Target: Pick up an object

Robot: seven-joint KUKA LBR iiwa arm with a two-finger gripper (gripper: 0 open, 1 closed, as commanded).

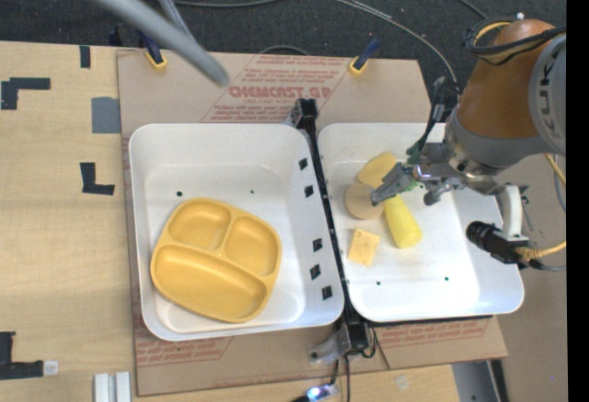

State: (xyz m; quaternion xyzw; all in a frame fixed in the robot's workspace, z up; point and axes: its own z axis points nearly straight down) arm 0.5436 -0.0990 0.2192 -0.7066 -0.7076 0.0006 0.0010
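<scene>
Pincer over right bin, open or closed unclear; yellow cylinder just below it, tan disc to its left.

The arm has a grey housing with a broad orange band above the wrist. Black cables run alongside the band. The gripper is dark metal.

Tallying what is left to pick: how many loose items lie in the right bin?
4. A pale yellow piece at the upper left, a tan disc below it, a yellow cylinder beside the gripper, a yellow wedge lowest. The arm may hide more.
</scene>
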